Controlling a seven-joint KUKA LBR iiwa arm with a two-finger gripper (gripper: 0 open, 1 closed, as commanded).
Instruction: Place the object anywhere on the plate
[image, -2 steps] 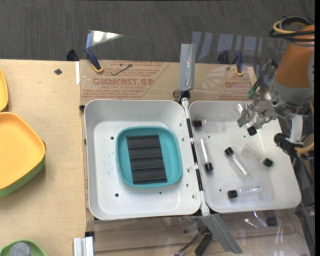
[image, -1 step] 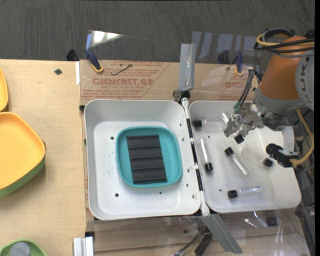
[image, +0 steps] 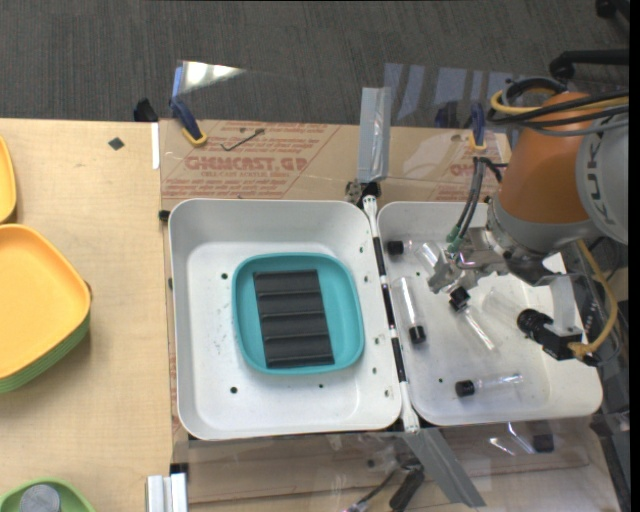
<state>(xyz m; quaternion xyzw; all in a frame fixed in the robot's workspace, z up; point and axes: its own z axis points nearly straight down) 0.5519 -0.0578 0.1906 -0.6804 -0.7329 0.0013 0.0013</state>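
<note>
Bins sit side by side on the bench (image: 80, 170); the left bin (image: 195, 385) fills the middle of the frame and the right bin (image: 560, 400) lies toward the right edge. In the left bin rests a teal plate (image: 345, 300) — roughly square with rounded corners — bearing a dark ribbed insert (image: 292, 318) at its centre.

The grey arm (image: 545, 180) with its orange band comes in from the upper right and hangs over the upper half of the right bin; the jaws (image: 452, 280) point down toward the bin's upper middle, but whether they are spread or closed, or hold anything, cannot be told from this slant.

Clear tubes with black caps are scattered on the right bin's floor: one tube (image: 411, 312) lies lengthwise near the bin's left wall, its cap toward the bottom; another tube (image: 490, 384) lies near the lower middle, cap to the left; a third tube (image: 478, 325) lies slantwise just below the jaws; a loose black cap (image: 395, 246) sits at the upper left. All are well apart from the plate.

Yellow dishes (image: 40, 300) are stacked at the frame's left edge; a cardboard sheet (image: 260, 160) lies behind the bins.
</note>
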